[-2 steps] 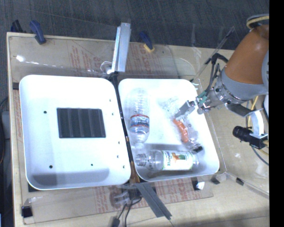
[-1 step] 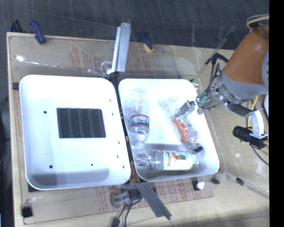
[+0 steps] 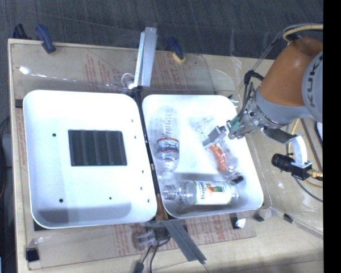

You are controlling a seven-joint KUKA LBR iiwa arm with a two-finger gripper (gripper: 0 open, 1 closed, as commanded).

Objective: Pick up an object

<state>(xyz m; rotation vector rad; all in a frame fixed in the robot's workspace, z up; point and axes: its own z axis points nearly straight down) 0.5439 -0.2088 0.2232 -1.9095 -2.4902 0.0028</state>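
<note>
Clear plastic bottles are seen lying in the right bin, where the pincer is poised above an orange-capped bottle, seemingly for grasping; its spread cannot be told.

2 white bins: left bin w/ 1 dark ribbed panel, right bin. In right bin: 2 clear plastic bottles, 1 orange-marked clear item, 1 crumpled clear wrapper. 2 blue clamps at bench's far edge.

The desk, pale wood with cardboard sheets over it, carries two shallow white bins side by side: the left bin and the right bin.
</note>
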